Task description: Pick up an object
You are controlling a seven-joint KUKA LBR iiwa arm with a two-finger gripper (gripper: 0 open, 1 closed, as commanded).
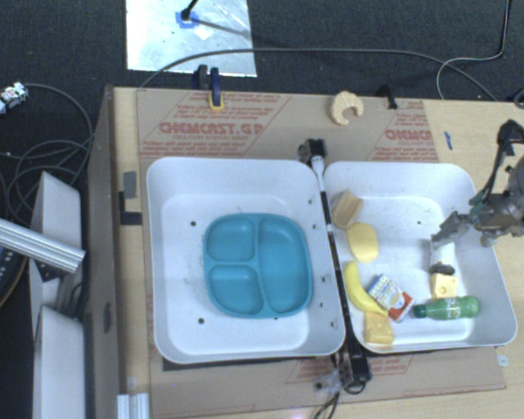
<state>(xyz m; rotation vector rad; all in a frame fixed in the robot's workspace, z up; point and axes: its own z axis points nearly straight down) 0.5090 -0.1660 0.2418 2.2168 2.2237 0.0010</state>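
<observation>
Camera view: gripper [443, 230] is hovering over the right bin [472, 186] near its right wall, jaws spread open, gripping nothing. Nearest target, a yellow block [444, 284], is lying just below it; green bottle [446, 307] is touching that block, so a descent is likely clipping both or pushing one away. Banana [358, 289], carton [389, 296], lemon [362, 242] are crowding the bin's left wall. Blue tray [257, 264] is sitting in the left bin [170, 234].

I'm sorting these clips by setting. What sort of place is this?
Probably a robotics lab bench: two white bins on protective-paper-covered board, toy food such as a banana and a green bottle, loose cables on dark carpet, and a gripper reaching in.
</observation>
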